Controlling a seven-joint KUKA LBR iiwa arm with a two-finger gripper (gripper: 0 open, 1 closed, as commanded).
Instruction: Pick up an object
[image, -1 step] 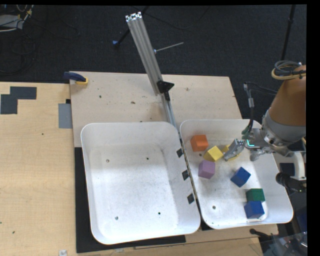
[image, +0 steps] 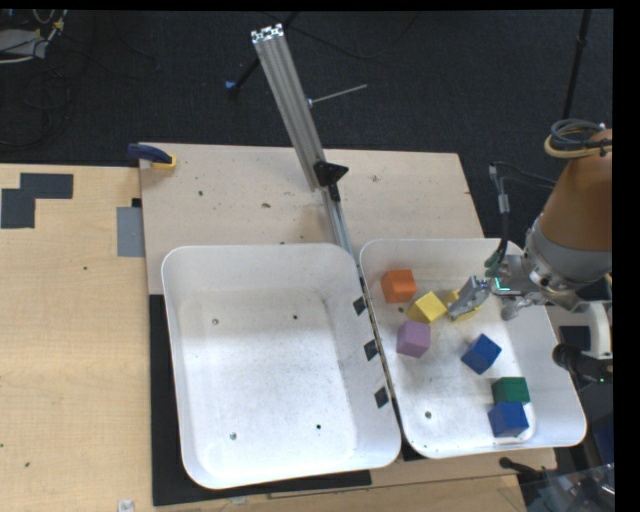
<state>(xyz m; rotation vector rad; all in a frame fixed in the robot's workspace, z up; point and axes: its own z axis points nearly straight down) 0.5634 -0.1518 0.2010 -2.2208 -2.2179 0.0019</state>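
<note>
Orange cube (image: 399, 285), yellow cube (image: 431, 306), purple cube (image: 413, 338), white bins (image: 200, 300).

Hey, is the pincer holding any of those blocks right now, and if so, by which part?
It cannot be told. The pincer sits low in the right bin, right beside the yellow block, but no block is visible between its fingers.

Yellow block (image: 430, 306) in right bin (image: 560, 425)

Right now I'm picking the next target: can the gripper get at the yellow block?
Probably yes. The gripper sits right beside the yellow block in the right bin, with nothing between them. The purple block and orange block lie close on its far side and could crowd a finger.
</note>
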